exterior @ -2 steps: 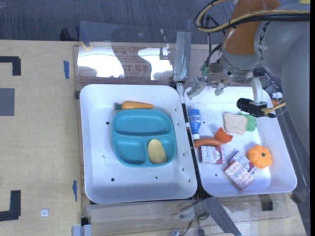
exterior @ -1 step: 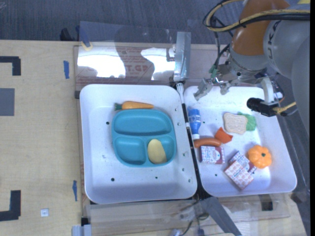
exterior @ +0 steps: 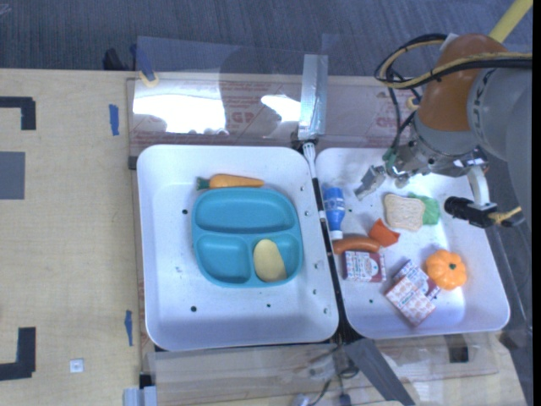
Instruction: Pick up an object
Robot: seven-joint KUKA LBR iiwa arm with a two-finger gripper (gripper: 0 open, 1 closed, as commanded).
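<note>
- Camera view, far left: tan bench top with a few dark squares and bits of blue tape, nothing sitting on it.
- Left white bin next, holding a teal divided tray about dead centre of the frame.
- Carrot lying flat just past the tray's upper edge, touching or near enough.
- Yellow potato-looking lump tucked in the tray's lower right compartment.
- Right white bin butted up against the left one, way more cluttered.
- Along its left wall: small bottle with a blue cap, and below it a sausage.
- Red-and-white packet just under the sausage, bigger red-and-white carton lower right of that.
- Bread slice mid-bin, partly over something green, with an orange wedge at its lower left.
- Little orange pumpkin at the bin's right side, beside the carton.
- Gripper up in the bin's top area, left of the bread, coming off the grey and orange arm at upper right.
- Fingers spread a bit, nothing pinched between them.
</note>
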